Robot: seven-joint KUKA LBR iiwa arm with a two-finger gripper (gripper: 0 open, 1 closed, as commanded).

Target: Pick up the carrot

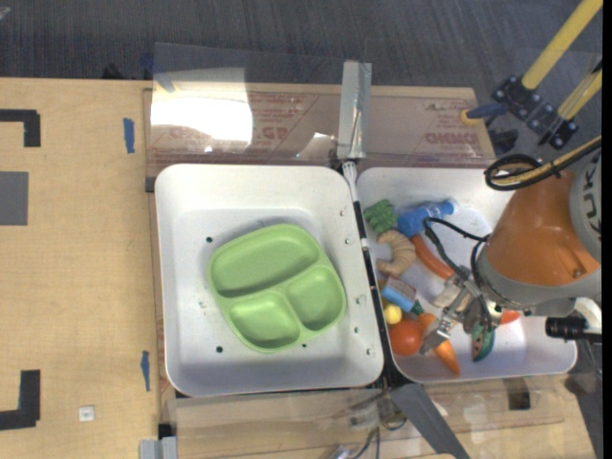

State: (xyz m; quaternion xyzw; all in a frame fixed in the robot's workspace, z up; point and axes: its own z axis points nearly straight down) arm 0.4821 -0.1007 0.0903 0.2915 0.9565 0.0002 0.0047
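From my seat I see the gripper (pixel 457 316) low over the near part of the right bin (pixel 545 361), the arm (pixel 535 242) with its orange band reaching in from the right and covering much of that bin's right half. I cannot tell how far the hand is parted, nor whether it has hold of anything; the metal parts blur into the clutter under them.

The carrot (pixel 447 354) lies just below the gripper, at the bin's near edge, its pointed end aimed at the near side. Touching it on the left is a round red-orange tomato (pixel 407 336), and on its right a dark green piece (pixel 481 342) hangs or lies close by the hand. These two crowd the carrot on both sides.

Farther back in the same bin I see a small yellow ball (pixel 392 311), a tan curved piece (pixel 397 253), a long orange-red stick (pixel 432 257), a blue item (pixel 419 219) and a green block (pixel 380 215) at the far left corner.

The left bin (pixel 191 352) holds a green divided plate (pixel 276 286), well apart from the carrot.
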